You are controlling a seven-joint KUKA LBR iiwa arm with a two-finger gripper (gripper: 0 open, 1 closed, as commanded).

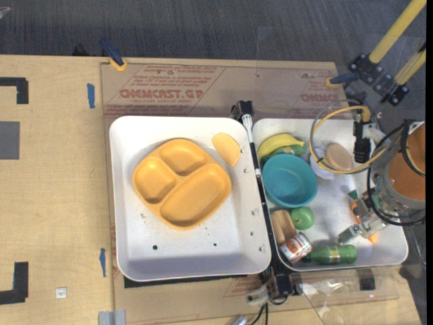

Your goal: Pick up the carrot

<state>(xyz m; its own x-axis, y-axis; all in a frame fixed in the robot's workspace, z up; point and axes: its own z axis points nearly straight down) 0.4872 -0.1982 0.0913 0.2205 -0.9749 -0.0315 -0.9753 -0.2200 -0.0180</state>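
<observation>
My gripper (pixel 359 221) hangs low over the right part of the right bin (pixel 396 252), under the grey wrist with its orange band. A small orange piece, which looks like the carrot (pixel 371 235), shows right at the gripper's lower tip and is mostly hidden by it. I cannot tell whether the carrot is held or just lies on the bin floor beneath the gripper.
The right bin also holds a teal bowl (pixel 289 179), a banana (pixel 281 143), a green fruit (pixel 302 217), a can (pixel 295 247), a green bottle-shaped thing (pixel 333 254) and a tan round piece (pixel 339 157). The left bin (pixel 128 249) holds an orange divided plate (pixel 181 181) and a yellow piece (pixel 226 147).
</observation>
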